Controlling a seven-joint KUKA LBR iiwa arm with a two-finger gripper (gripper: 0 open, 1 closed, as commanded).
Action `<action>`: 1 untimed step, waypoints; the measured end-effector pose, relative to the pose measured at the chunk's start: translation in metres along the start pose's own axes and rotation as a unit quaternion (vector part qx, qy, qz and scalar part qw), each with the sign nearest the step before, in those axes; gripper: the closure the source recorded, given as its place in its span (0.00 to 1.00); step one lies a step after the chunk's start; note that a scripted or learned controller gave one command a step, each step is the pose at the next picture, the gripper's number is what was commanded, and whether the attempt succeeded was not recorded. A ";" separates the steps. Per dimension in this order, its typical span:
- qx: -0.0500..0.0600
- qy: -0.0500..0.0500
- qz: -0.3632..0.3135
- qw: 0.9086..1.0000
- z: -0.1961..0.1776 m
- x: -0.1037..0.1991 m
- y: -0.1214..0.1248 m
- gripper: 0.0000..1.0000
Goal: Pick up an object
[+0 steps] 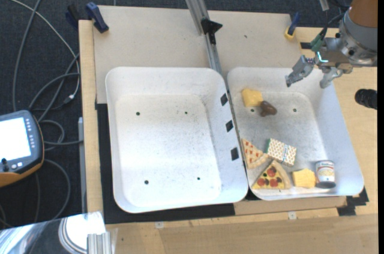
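- We see the gripper (312, 74) in grey metal, with a small turquoise light on its body.
- Just below and left of it lies a pale yellow block (252, 96), touching a dark brown lump (267, 108).
- Further below the gripper we find a cracker (281, 151) in white with a fine dotted pattern.
- Beside it are two pizza slices (270, 177), yellow with red spots.
- Well below the gripper stands a small can (325, 172) with a red and white label.
- Both bins (162, 199) are white, speckled with dark dots.
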State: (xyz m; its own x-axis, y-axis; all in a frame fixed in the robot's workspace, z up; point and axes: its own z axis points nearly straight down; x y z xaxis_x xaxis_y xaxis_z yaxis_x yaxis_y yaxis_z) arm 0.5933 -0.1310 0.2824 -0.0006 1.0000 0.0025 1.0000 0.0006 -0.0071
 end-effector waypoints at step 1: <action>-0.003 0.000 0.000 1.000 -0.003 0.000 0.001 0.00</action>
State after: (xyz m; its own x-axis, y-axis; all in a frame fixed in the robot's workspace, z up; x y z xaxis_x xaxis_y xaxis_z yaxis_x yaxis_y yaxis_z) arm 0.5941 -0.1309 0.2852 -0.0011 1.0000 0.0017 1.0000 0.0011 -0.0017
